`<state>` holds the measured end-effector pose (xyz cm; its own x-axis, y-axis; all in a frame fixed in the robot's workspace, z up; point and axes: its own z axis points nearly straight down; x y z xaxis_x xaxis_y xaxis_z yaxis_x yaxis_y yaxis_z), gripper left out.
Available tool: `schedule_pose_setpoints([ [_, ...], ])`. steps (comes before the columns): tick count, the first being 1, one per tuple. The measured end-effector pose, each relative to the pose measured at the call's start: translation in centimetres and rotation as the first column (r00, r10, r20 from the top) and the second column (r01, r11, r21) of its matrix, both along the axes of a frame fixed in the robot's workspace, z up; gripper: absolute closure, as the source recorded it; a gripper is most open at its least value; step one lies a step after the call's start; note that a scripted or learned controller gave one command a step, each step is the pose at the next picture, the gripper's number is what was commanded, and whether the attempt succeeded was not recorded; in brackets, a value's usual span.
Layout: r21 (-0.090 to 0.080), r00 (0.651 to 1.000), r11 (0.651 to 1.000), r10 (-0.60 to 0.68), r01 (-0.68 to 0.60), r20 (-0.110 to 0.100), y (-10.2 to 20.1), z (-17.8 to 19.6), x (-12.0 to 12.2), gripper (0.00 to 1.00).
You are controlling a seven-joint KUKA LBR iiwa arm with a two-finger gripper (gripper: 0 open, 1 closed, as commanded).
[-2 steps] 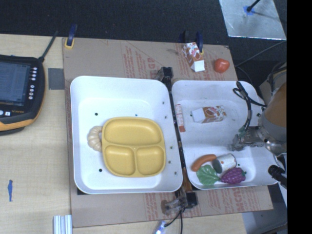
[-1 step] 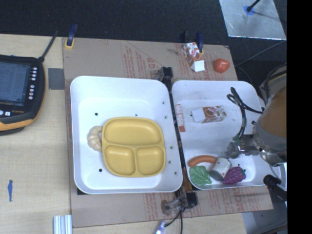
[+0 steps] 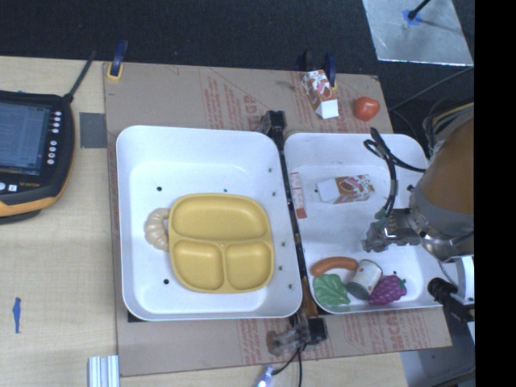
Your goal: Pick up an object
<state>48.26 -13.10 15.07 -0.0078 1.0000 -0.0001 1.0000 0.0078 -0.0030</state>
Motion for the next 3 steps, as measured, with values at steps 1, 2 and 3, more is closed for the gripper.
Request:
schedule_pose_setpoints([
  [1,0.001,1.000,1.000,-0.003,0.003,0.001,4.6,6.7,1.8,1.00],
  [2,0.000,1.000,1.000,-0.003,0.003,0.000,4.2,4.1,11.4,1.00],
  [3,-0.001,1.000,1.000,-0.005,0.005,-0.001,1.0,-0.9,13.6,1.00],
])
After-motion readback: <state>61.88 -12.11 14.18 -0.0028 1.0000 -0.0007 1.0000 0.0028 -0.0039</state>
